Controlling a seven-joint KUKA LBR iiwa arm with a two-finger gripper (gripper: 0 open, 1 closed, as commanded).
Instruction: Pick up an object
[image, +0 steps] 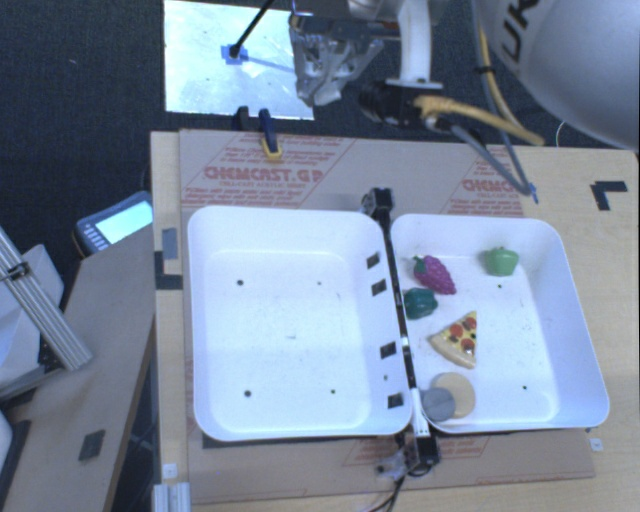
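— In the right bin (570, 290), what lies there, and where is your hand?

— My hand (322, 68) hangs at the top of the view, above the far edge of the surface (330, 165) and well apart from everything in that bin. Whether it is spread or pressed together, I cannot tell; it is a blur of metal up there. Nothing is visibly held in it.

— And the things themselves?

— Five toys, all in the right bin's left and middle part. Largest first: a pizza slice (456, 338), a flat wedge, yellow with red spots. Below it a tan round disc (457, 393), and touching that, a smaller grey disc (437, 404) near the divider. Up near the far wall, a knobbly purple bunch of grapes (434, 273) and, toward the right, a light green pepper (500, 261). A small dark green piece (420, 301) sits between the grapes and the pizza, just beside the divider.

— The left bin (280, 325)?

— Smooth white plastic, shallow, rounded corners, a few dark dots in its floor. Black clips (388, 288) join the two bins along their shared edge.

— What is under them?

— A brown board printed in red letters, on a pale wooden surface. Beyond it, dark carpet (80, 80) and a shiny metal sheet (225, 55). A yellow clamp (270, 148) grips the board's far edge.
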